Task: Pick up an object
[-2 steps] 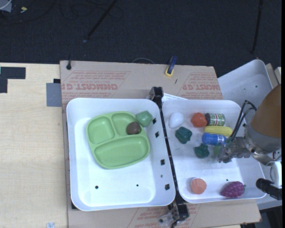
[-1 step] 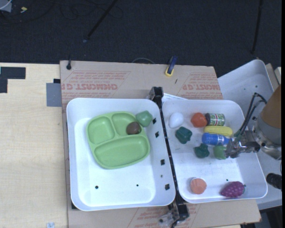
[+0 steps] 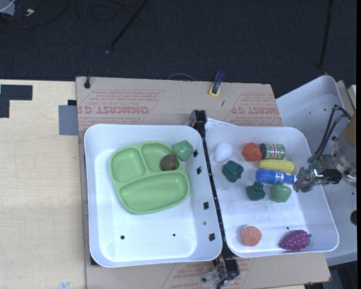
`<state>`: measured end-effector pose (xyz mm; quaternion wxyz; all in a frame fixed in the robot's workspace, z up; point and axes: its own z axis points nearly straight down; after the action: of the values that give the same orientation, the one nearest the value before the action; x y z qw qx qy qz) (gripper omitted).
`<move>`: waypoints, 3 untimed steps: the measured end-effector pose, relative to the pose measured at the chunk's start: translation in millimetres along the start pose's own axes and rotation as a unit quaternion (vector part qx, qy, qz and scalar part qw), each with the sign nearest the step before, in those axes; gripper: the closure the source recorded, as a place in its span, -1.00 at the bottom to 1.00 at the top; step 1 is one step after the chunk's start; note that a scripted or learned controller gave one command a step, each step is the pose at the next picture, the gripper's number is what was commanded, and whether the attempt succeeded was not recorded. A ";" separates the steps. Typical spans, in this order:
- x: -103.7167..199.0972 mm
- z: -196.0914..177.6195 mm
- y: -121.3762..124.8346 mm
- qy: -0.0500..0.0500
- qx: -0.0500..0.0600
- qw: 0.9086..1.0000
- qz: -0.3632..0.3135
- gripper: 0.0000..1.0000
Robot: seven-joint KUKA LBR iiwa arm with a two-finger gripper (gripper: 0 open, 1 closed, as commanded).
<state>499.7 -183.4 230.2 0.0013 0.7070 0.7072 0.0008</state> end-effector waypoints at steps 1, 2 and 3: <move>30.2 8.5 33.5 0.001 0.002 1.000 -0.002 1.00; 76.0 5.5 73.2 0.001 0.001 1.000 -0.002 1.00; 114.5 9.3 119.7 0.001 0.001 1.000 -0.002 1.00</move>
<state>619.4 -68.8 221.1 -0.0004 0.7056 0.7086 0.0009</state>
